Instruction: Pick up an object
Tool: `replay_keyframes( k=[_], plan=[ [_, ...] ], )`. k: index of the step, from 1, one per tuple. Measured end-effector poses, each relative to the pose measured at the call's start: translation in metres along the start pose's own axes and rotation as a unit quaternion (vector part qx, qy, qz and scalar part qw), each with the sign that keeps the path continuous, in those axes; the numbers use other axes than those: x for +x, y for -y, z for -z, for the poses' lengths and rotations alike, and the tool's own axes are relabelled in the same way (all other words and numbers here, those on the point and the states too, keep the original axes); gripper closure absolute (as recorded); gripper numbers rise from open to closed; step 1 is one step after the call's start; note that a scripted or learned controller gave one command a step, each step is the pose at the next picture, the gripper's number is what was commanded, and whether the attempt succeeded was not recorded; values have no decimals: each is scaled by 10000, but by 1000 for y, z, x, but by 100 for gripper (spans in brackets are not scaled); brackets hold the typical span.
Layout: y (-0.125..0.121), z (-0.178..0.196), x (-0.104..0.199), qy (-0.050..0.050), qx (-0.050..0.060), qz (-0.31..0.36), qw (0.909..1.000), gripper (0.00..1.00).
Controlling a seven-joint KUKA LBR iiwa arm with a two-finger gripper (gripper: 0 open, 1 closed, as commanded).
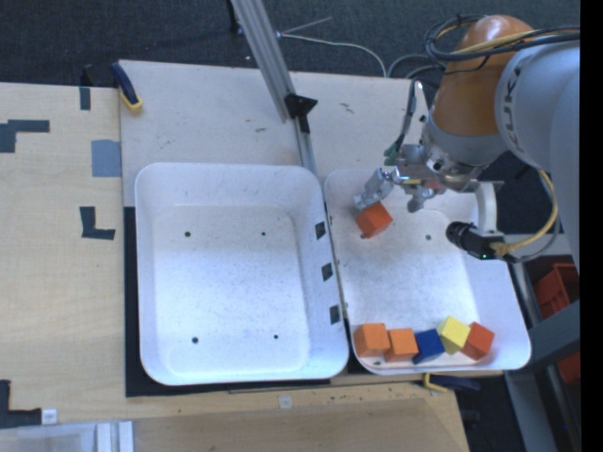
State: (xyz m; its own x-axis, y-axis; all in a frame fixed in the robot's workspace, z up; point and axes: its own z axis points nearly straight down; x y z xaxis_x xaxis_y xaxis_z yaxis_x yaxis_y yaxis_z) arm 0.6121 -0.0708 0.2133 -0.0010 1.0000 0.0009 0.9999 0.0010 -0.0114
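My gripper [391,199] hangs over the far end of the right bin [405,276], and its two fingers stand spread apart. An orange block [374,220] sits tilted just below the left fingertip [368,196], touching or nearly touching it, not between the two fingers. Along the near rim of the same bin lie several more blocks: two orange ones [371,337] [402,344], a blue one [427,346], a yellow one [454,331] and an orange-red one [479,340].
The left bin [141,196] stands beside the right one, their rims meeting in the middle. A slanted metal rail [268,50] ends at a black bracket near the bins' far junction. A yellow and blue clamp [126,88] sits at the bench's far left corner.
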Motion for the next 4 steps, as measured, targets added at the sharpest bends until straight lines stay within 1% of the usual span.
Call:
replay_keyframes(
  k=[1, 2, 3, 4],
  plan=[
    [8, 64, 41, 2, -79, 24, 10000, 0],
    [-2, -68, -27, 14, -11, -17, 10000, 0],
    [-31, -121, -21, 10, -50, 5, 10000, 0],
    [-31, -111, -21, 12, -45, 8, 10000, 100]
  ],
)
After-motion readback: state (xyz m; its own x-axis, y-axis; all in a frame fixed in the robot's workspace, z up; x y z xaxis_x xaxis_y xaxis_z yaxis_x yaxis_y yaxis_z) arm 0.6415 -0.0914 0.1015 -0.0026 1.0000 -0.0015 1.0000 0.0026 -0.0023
